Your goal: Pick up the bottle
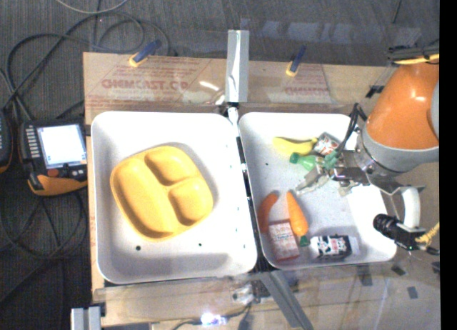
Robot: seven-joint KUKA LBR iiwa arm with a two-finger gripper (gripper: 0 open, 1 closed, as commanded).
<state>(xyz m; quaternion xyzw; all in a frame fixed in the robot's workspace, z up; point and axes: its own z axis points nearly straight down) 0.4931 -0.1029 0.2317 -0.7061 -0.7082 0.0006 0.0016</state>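
Evidently the bottle [279, 226], a red-bodied squeeze type with a white label, lay on its side low in the right bin [335, 123], touching a carrot [297, 216]; the gripper [319, 171] hovered further up, near a banana [293, 143] and a small green item [303, 157]; whether it was open or closed could not be told. Probably light, smooth plastic that yields slightly, it would best be pinched across its body; the yellow divided plate [163, 190] sat in the left bin [107, 250].

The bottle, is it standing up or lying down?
Lying down: the bottle rests lengthwise on the right bin's floor, beside the carrot.
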